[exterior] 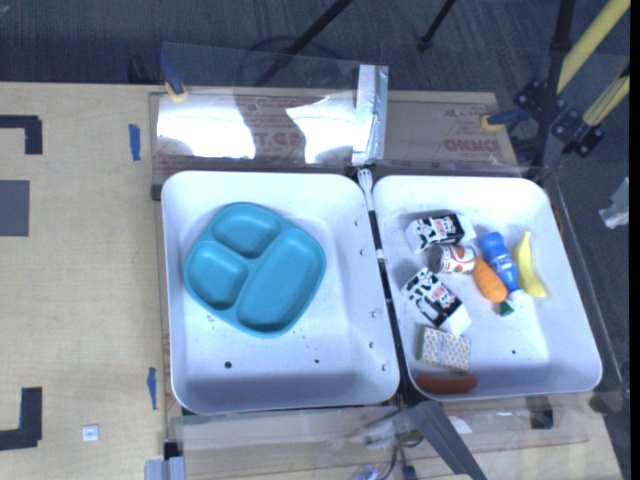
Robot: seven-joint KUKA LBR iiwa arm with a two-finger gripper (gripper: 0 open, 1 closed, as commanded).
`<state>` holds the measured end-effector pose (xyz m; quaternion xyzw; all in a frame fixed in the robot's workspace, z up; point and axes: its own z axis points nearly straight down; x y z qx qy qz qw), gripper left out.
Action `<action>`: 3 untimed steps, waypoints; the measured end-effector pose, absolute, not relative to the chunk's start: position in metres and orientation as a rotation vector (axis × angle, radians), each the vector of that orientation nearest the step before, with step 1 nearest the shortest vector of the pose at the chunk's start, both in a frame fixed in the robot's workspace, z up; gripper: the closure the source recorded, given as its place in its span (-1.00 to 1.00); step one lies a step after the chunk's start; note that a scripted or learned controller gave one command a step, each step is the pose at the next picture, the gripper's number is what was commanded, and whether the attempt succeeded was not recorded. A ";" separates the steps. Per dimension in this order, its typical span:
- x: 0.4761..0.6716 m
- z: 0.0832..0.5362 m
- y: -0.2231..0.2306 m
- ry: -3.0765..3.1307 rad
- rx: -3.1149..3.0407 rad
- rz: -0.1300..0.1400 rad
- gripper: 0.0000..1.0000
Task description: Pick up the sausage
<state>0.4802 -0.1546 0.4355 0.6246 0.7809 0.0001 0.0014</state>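
Observation:
The sausage point(446, 382), a reddish-brown link, lies along the near edge of the right bin point(565, 353), just below a small patterned packet point(445, 349).
The right bin also holds two black-and-white cartons point(436, 230) point(432, 294), a small can point(456, 258), a carrot point(489, 279), a blue bottle point(497, 256) and a banana point(529, 266). In the left bin point(200, 358) rests a blue divided plate point(255, 266). Tripod legs stand behind the bench.

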 end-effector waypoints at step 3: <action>0.484 0.468 -0.155 2.441 1.944 0.005 1.00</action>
